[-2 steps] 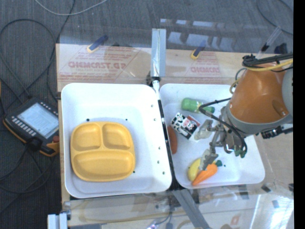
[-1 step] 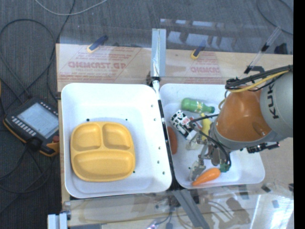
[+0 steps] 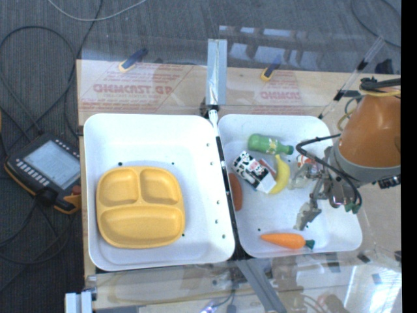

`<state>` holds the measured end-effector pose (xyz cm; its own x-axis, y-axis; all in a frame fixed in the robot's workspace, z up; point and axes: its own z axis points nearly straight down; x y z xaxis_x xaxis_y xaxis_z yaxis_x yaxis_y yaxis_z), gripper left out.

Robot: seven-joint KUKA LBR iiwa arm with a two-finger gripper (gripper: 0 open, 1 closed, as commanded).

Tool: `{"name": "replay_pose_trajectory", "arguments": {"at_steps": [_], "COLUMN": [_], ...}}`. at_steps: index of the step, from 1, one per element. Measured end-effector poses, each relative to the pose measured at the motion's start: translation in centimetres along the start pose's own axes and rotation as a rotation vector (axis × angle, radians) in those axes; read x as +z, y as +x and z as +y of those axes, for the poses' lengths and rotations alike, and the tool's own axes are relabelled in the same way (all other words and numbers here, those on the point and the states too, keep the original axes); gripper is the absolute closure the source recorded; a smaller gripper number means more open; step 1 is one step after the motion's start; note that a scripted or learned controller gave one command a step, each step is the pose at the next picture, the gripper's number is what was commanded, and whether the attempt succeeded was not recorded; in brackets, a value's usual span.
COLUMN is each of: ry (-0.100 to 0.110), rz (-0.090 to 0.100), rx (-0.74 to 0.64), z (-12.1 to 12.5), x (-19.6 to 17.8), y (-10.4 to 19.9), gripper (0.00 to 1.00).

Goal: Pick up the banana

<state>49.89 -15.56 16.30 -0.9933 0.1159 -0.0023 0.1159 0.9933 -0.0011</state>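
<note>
The banana (image 3: 282, 175) is yellow and curved. It lies in the right bin (image 3: 339, 240), just right of a black-and-white carton (image 3: 254, 171) and touching it. My gripper (image 3: 307, 215) hangs over the bin floor to the right of and below the banana, apart from it, with the carrot (image 3: 285, 240) just below-left of it. The arm's orange band (image 3: 371, 132) comes in from the right edge. No object shows in the gripper.
A green bottle (image 3: 268, 144) lies at the back of the right bin. A red-orange sausage-shaped thing (image 3: 236, 192) rests against that bin's left wall. The left bin (image 3: 130, 135) holds a yellow divided plate (image 3: 139, 206). A teach pendant (image 3: 45, 168) sits off the bench's left.
</note>
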Motion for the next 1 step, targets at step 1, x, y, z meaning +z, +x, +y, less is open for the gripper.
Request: {"name": "replay_pose_trajectory", "arguments": {"at_steps": [1], "ry": [-0.001], "rz": [0.000], "rx": [-0.094], "z": [-2.97], "x": [3.34], "y": [-8.54], "gripper": [0.00]}}
